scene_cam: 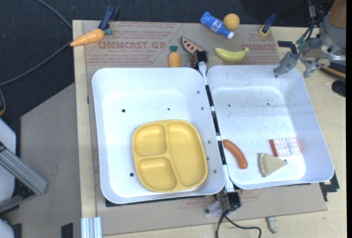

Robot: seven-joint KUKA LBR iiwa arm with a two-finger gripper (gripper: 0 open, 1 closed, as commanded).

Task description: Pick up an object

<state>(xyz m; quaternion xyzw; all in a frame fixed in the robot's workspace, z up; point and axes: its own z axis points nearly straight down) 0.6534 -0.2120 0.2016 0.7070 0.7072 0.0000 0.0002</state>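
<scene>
two bins (110, 88), yellow tray (169, 154) inside left

Right bin (258, 105) upper floor open; sausage (235, 153), wedge (270, 164) crowd front.

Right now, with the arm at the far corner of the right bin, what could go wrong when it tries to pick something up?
1. The tool hangs over the right bin's far rim, well apart from the objects; a straight descent would probably close on nothing.
2. The sausage lies close to the wall between the bins, so a finger may strike it.
3. The wedge and red-and-white packet nearly touch; grasping one may push the other.
</scene>
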